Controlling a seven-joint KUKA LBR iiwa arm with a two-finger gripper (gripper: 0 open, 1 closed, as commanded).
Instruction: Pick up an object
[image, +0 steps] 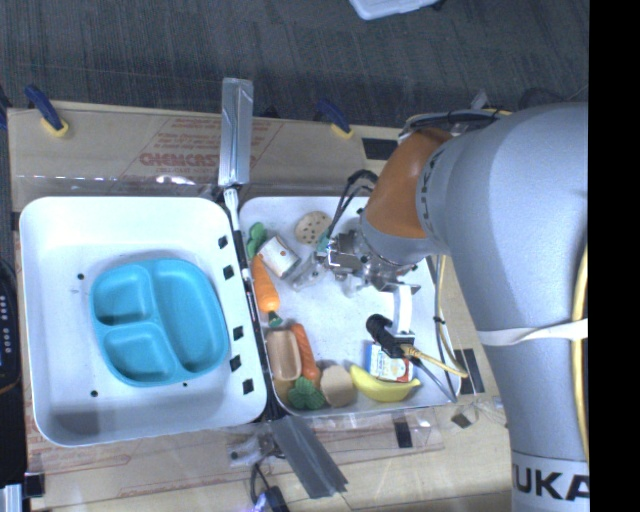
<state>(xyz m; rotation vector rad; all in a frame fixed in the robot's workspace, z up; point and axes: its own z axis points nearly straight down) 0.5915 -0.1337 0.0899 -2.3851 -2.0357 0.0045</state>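
Here, over the right bin (440, 262), the metal hand (343, 262) above bare white plastic, grip state impossible to tell. Near it a round speckled cookie (312, 226) and a long smooth carrot (265, 285). Along the front wall a curved yellow banana (385, 386), a hot dog (284, 356), bumpy green broccoli (305, 396). In the left bin (40, 300), a glossy blue three-compartment plate (158, 320).
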